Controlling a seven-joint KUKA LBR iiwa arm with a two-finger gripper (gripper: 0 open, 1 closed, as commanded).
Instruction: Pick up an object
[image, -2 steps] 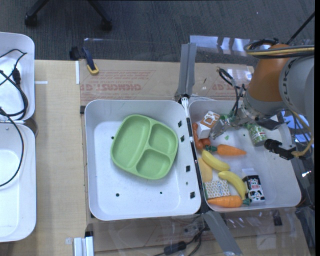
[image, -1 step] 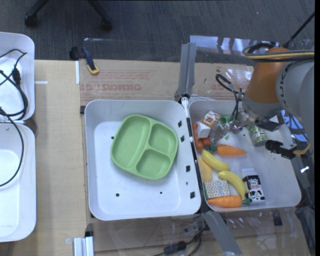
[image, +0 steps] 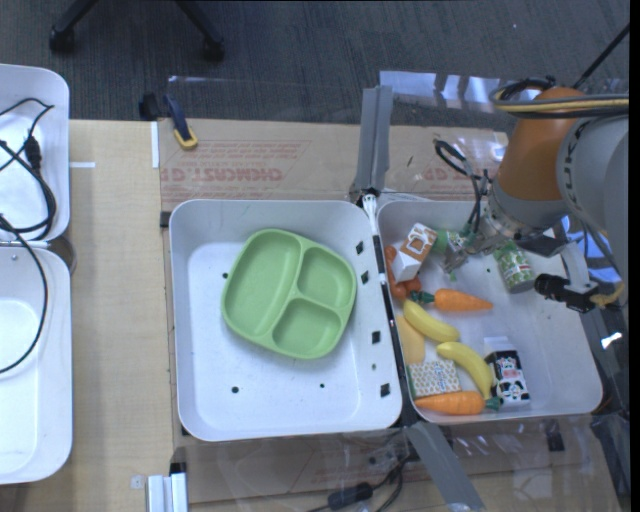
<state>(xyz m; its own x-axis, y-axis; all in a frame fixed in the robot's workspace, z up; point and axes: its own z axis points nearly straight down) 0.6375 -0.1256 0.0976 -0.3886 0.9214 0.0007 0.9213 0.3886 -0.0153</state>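
Gripper (image: 462, 248): low over rear of right bin (image: 560, 405), among toy items; whether fingers open or closed cannot be told, nothing visibly held.

Arm (image: 545, 150): grey, orange band above wrist, entering from right.

Right bin contents, all candidates for pick:
- Small carton (image: 412, 252), orange and white, at rear left, just beside gripper. Judged light, stiff, flat-sided; best taken across two opposite faces.
- Green can (image: 513, 268), tilted, right of gripper. Judged light, hard, smooth; likely to roll or slip unless taken across its middle.
- Carrot (image: 462, 299), mid-bin, lying flat. Judged rigid plastic, tapered; hold at thick end.
- Two bananas (image: 430, 323), (image: 468, 364), curved, smooth; apt to squirt out of a pinch, so grip across mid-curve.
- Second carrot (image: 450, 403), against front wall; wall crowds finger access.
- Patterned packet (image: 433, 378), flat, hard to get under.
- Black-and-white carton (image: 508, 377), front right, boxy, easy faces.

Left bin (image: 200, 400): green divided plate (image: 289, 293), broad, shallow; rim only.
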